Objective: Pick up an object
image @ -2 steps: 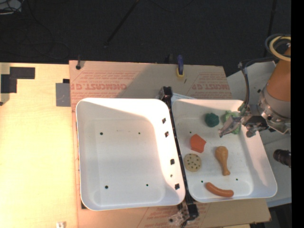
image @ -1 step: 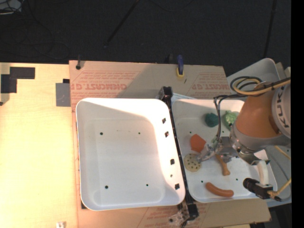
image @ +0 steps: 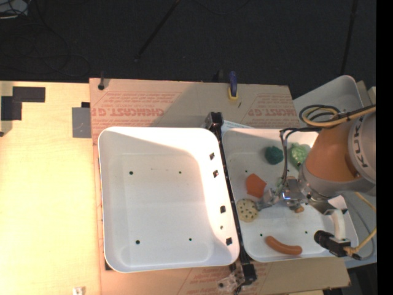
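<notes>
My gripper (image: 274, 200) is low over the middle of the right bin (image: 258, 132), under the arm's orange band. Just up and left of it lies an orange-red block (image: 255, 184). A tan round disc with dark dots (image: 247, 210) sits at its lower left, near the bin's left wall. An orange-brown sausage (image: 283, 246) rests along the bin's front. Further back are a teal ball (image: 274, 155) and a pale green fuzzy lump (image: 299, 153), the lump partly behind the arm. Nothing shows clearly between the fingers.
The left bin (image: 159, 131) stands beside the right one, and a black divider (image: 224, 189) runs between them. Cardboard sheets lie under both bins. A pale wooden bench top stretches to the left. The arm covers the right bin's right side.
</notes>
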### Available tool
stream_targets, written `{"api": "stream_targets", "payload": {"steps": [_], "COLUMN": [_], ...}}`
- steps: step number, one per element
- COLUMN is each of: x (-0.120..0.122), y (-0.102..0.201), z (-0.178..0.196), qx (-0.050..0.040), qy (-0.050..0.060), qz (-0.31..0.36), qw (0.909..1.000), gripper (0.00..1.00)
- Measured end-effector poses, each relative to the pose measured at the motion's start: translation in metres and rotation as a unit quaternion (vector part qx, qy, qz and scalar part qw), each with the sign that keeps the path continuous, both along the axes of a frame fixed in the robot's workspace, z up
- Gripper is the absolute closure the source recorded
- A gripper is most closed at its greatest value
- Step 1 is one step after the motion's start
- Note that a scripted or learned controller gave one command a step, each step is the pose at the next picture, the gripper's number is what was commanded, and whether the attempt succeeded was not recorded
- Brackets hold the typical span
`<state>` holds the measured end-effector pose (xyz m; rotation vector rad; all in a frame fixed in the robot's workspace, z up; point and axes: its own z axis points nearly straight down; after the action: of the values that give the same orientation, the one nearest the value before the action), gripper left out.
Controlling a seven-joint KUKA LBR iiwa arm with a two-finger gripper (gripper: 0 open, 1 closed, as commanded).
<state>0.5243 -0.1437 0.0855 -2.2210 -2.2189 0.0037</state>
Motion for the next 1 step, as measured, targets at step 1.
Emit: {"api": "stream_targets", "payload": {"steps": [1], "x": [0.0291], "y": [-0.0017], "z": [0.1187], "qx": [-0.0013], "qy": [-0.007], "qz": [0.001], "qw": [1.0000], "gripper": [0.00]}}
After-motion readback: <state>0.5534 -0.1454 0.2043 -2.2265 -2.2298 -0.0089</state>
